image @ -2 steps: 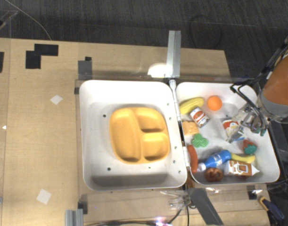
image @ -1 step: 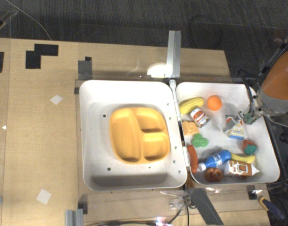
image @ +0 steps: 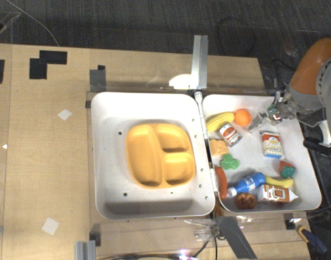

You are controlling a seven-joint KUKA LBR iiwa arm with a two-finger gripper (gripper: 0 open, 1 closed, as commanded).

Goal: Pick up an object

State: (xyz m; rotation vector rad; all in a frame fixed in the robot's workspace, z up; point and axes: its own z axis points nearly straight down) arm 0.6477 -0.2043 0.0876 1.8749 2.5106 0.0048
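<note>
Camera view: the claw sits at about 2 o'clock in the right bin, low over the upper right corner, hanging off the grey arm with its orange band. We cannot tell whether it is released or clenched; it is too small and cluttered there, and nothing shows gripped in it.

Nearest the claw, at its 6 o'clock, a small white carton lies flat. At its 9 o'clock, an orange ball lies just beside a yellow banana and a small can. Further down: a green toy, a blue bottle, a red strawberry-like piece, and a second carton at 5 o'clock.

The left bin carries a yellow divided tray.

We judge this to be the approach step, no pick made yet. The next move calls for settling on one item, likely the white carton or the orange ball, centring over it and descending cleanly without nudging neighbours.
</note>
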